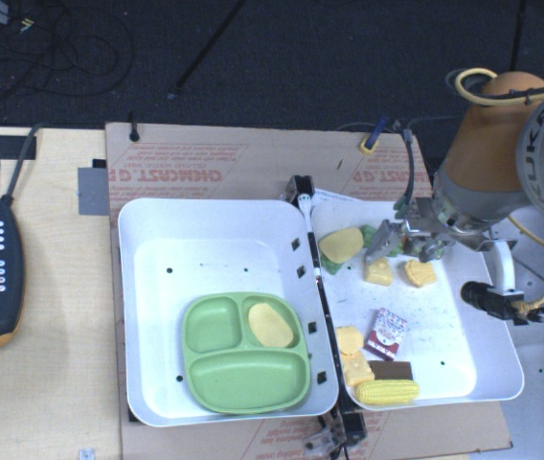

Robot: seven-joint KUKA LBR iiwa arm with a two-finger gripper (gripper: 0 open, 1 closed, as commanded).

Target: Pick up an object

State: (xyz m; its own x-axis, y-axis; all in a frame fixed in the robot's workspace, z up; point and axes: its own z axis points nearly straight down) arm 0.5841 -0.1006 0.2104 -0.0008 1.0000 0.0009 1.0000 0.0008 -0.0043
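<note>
- A grey KUKA arm with an orange band reaches from the right into the right-hand shallow white bin (502, 377), its two-finger gripper (398, 242) low over the toy food.
- The jaws' state cannot be told from this angle.
- Nearest candidates: a small pale-yellow cheese-like block (379, 273) just beneath, a yellow-orange chunk (420, 274) beside it.
- Best practice, by judgement: centre over one block, descend straight, avoid nudging its neighbour.
- The green divided plastic plate (243, 372) sits in the left bin.
</note>
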